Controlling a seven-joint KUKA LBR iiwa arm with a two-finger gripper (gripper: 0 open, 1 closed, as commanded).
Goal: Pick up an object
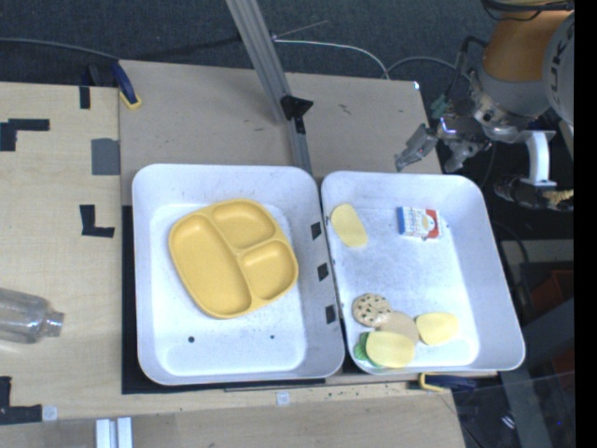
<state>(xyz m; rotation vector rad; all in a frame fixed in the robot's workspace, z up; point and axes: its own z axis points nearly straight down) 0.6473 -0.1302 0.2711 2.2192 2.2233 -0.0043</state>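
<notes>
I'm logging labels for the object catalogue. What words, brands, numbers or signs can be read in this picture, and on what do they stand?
No text can be read.
The small white carton with blue and red print in the right white bin: printing present, too small and blurred to read.
The yellow three-compartment plastic tray, the brown speckled cookie and the clear plastic bottle on the bench: no lettering visible.
</notes>
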